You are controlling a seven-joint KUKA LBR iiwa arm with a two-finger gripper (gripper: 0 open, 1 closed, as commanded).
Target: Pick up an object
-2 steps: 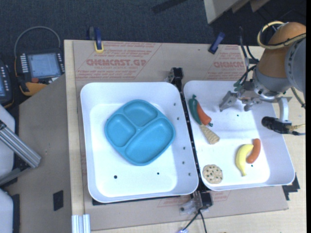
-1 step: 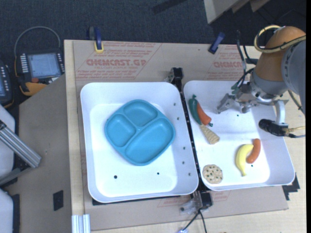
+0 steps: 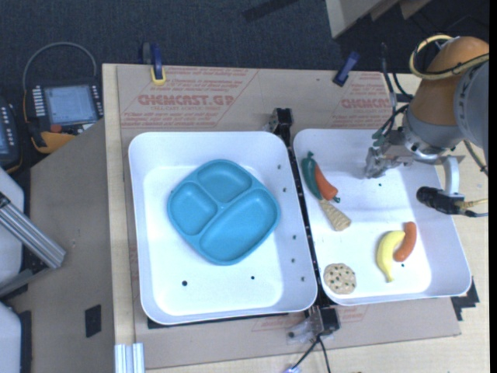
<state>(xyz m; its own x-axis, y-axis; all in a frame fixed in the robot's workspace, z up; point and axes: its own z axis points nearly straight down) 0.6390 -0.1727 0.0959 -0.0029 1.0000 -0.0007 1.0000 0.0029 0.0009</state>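
Observation:
The right bin (image 3: 435, 286) holds several toy foods. An orange carrot with a green top (image 3: 319, 179) lies by its left wall, and a tan waffle-textured piece (image 3: 336, 215) sits just below it. A round cookie (image 3: 339, 278) rests at the front left. A yellow banana (image 3: 386, 256) and an orange sausage (image 3: 404, 242) lie touching each other at the front right. My gripper (image 3: 380, 166) hangs over the bin's back part, right of the carrot and apart from every object.
The left bin (image 3: 147, 270) holds a blue divided plate (image 3: 224, 210). A black connector and cable (image 3: 439, 200) hang off the arm over the right bin's right edge. A black bracket (image 3: 281, 120) sits between the bins at the back.

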